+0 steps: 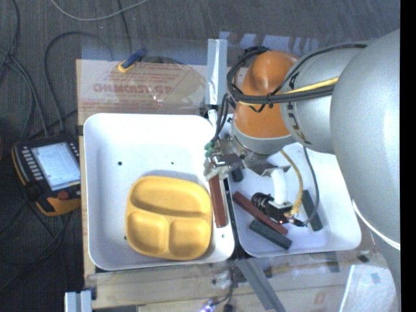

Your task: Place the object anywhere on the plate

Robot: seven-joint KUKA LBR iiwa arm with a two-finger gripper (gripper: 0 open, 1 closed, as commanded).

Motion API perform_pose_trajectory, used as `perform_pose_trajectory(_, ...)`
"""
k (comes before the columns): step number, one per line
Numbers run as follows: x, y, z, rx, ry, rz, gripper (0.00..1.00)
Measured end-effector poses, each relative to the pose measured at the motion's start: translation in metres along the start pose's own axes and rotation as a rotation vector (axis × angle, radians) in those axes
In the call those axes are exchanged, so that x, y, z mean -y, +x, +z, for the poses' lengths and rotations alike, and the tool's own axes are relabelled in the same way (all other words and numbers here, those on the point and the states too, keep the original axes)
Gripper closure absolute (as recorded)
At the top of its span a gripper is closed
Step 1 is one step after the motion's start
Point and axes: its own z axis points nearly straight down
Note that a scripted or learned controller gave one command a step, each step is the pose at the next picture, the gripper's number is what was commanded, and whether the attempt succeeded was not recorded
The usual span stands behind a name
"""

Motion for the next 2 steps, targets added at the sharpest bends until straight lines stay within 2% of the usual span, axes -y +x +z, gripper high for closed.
perform_pose_trajectory(1,0.000,0.000,0.000,0.000,0.000,0.000,0.00)
perform_pose_trajectory(2,-0.041,0.063,-0.029,0.003,-0.001,0.230,0.00)
